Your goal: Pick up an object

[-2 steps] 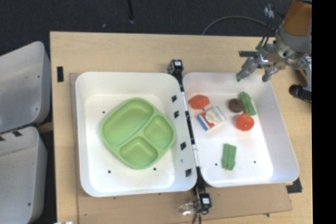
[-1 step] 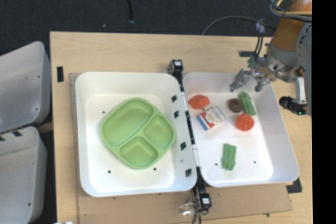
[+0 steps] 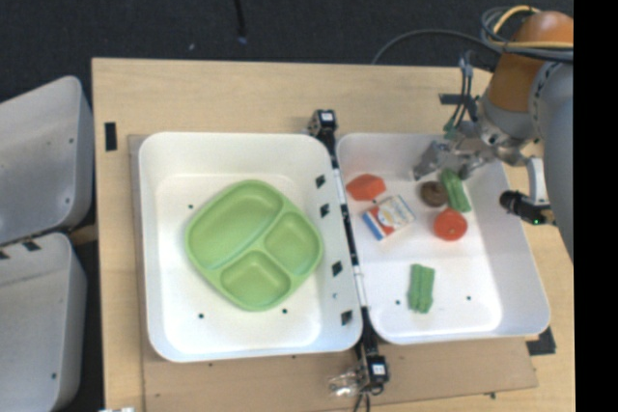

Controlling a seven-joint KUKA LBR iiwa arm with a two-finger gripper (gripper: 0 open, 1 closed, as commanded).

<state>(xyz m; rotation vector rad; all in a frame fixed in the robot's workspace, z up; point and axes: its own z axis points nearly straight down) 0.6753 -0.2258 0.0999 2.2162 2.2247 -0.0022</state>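
Can't tell the claw (image 3: 446, 161)'s state; it hovers by the green block (image 3: 456, 192), so I'd center over that before squeezing.

The arm (image 3: 546, 106) is grey, smooth and rounded, with a bright orange band (image 3: 529, 58) wrapped around it above the wrist. Below the band sits a darker metal head (image 3: 463, 154) of small brackets and blocks in grey and silver. Thin black cables (image 3: 415, 41) loop out from the wrist, and a pale yellowish hose (image 3: 502, 17) curves over the orange part. A small black fitting (image 3: 517, 204) sticks out from the grey casing lower down.
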